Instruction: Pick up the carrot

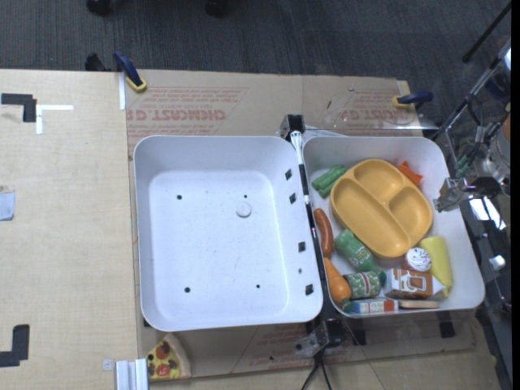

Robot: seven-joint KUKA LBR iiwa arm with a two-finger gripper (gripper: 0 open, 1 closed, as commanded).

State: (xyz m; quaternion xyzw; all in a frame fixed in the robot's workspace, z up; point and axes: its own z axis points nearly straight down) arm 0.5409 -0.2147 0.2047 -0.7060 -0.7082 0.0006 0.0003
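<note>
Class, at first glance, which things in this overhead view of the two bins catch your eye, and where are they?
The yellow divided plate stands out, tilted on a heap of toy food in the right bin. Along that bin's left wall lies the orange carrot, below a sausage. A pizza slice toy lies outside, below the left bin.

- Single fixed camera, mounted above the bench [65,242] and looking down at a slant.
- Far edge of the bench lies toward the top of the frame, with dark floor [325,31] beyond it; near edge lies at the bottom.
- Distance is moderate: both white bins, the left bin [162,299] and the right bin [463,291], fit whole within the frame, side by side.
- The bins sit right of centre; bare bench surface occupies the left.
- The arm's hardware [479,193] enters from the right edge.
</note>
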